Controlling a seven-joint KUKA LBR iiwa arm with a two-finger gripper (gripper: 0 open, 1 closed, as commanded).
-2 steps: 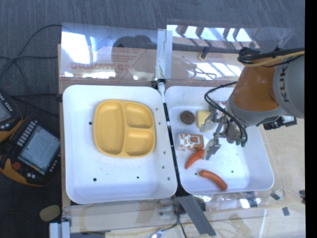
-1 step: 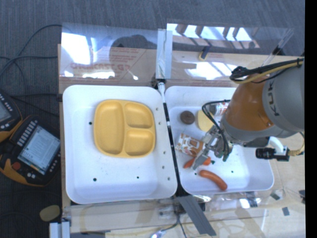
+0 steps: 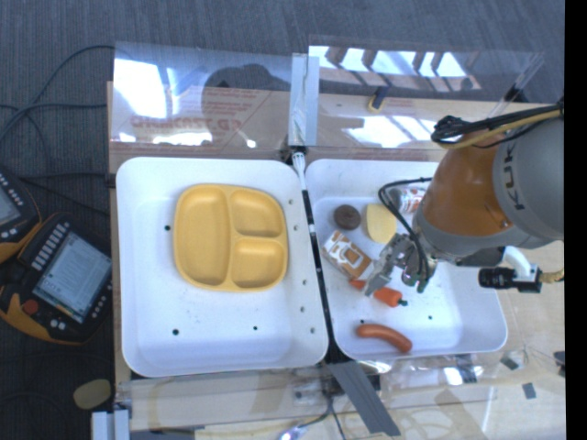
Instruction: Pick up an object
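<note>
Item: small orange carrot-shaped toy piece [image 3: 389,297], lying on the floor of the right white plastic bin [image 3: 477,324], just below the end effector [image 3: 404,269]. We judge it light, stiff and smooth, likely to roll, so it is best taken across its narrow middle. End effector: low over the bin, hanging just above the carrot piece; whether it is spread or closed we cannot tell. Right bin also holds: round dark brown cookie-like disc [image 3: 347,216], pale yellow cheese-like wedge [image 3: 380,222], brown-and-white printed packet [image 3: 348,255] at centre left, reddish-orange toy sausage [image 3: 384,336] at the near edge. Left white plastic bin [image 3: 147,328] holds: yellow three-compartment plastic tray [image 3: 230,236], its compartments bare.
</note>
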